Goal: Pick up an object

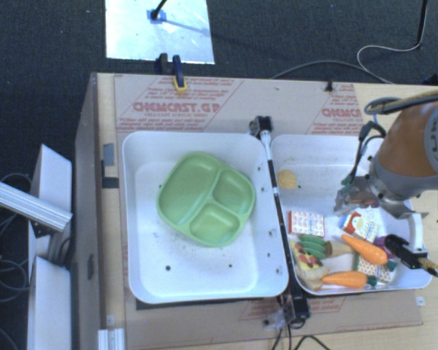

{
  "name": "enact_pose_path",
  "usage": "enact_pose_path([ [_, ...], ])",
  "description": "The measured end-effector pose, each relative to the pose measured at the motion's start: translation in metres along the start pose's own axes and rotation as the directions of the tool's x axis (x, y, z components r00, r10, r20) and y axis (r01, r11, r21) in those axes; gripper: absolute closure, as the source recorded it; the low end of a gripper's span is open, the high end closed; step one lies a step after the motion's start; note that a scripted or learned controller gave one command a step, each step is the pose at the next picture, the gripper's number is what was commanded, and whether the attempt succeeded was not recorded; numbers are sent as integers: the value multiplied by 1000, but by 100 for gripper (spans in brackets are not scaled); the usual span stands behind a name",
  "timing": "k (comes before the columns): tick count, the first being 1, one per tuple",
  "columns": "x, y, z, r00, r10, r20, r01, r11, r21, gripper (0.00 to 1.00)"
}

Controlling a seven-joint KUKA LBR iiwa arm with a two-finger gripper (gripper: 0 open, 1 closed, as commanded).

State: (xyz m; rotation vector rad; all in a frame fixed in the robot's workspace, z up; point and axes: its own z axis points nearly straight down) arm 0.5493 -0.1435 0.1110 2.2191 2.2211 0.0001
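Carrot [364, 249] in right bin [306, 146], just below gripper [348, 197], gripper's opening impossible to tell

arm [423, 148]: cut by right edge | pincer [348, 199]: blurred (grip unclear)

Even, fairly bright light falls from above, so the white bins [204, 286] look washed out and cast only faint shadows. A shiny metal sheet [159, 20] on the dark floor [36, 57] glares pale blue-white. The picture is soft and grainy, small items blurring together.
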Motion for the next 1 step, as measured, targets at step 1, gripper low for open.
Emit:
enact_pose_path([
  [1, 1, 0, 0, 1000, -1, -1, 1, 1000, 0, 0],
])
